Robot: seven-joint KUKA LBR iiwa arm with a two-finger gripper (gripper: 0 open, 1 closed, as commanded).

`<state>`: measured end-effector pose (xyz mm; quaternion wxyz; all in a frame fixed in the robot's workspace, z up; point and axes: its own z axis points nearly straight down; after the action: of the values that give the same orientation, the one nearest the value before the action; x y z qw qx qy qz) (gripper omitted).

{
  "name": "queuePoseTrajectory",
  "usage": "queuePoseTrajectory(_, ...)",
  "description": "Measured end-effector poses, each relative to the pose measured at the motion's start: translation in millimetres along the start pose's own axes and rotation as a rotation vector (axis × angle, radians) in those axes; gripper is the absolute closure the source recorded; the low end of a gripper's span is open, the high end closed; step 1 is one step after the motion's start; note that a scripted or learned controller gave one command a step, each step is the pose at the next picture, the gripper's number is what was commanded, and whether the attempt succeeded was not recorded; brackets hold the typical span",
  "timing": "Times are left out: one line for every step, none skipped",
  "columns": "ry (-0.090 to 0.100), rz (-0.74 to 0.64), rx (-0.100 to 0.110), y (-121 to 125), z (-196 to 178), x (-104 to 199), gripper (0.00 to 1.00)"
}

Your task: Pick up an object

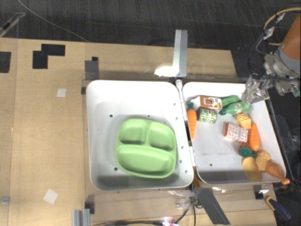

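The right bin [214, 157] holds several toy foods. A green vegetable [232, 104] lies at its far side, with an orange-and-white box [209, 101] and a green-labelled can [207, 115] to its left. A carrot [191, 121] lies along the left wall. A red-and-white carton [235, 132], a second carrot [254, 136], a yellow pear [251, 168] and a cone-shaped piece [271, 166] sit toward the right and the near side. My gripper [256, 91] hangs over the bin's far right corner, just right of the green vegetable. I see nothing held in it.
The left bin [101, 126] holds a green divided plate [146, 147]. A metal post [180, 53] stands behind the seam between the two bins. The wooden bench top [42, 140] stretches out to the left.
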<state>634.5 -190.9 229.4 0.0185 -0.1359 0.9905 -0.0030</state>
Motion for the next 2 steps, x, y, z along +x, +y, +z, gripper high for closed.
queuePoseTrajectory(0.025, 0.047, -0.009, 57.1, 10.4, -34.2, 1.00)
queuePoseTrajectory(0.013, 0.048, -0.005, 55.5, -3.8, -36.9, 1.00)
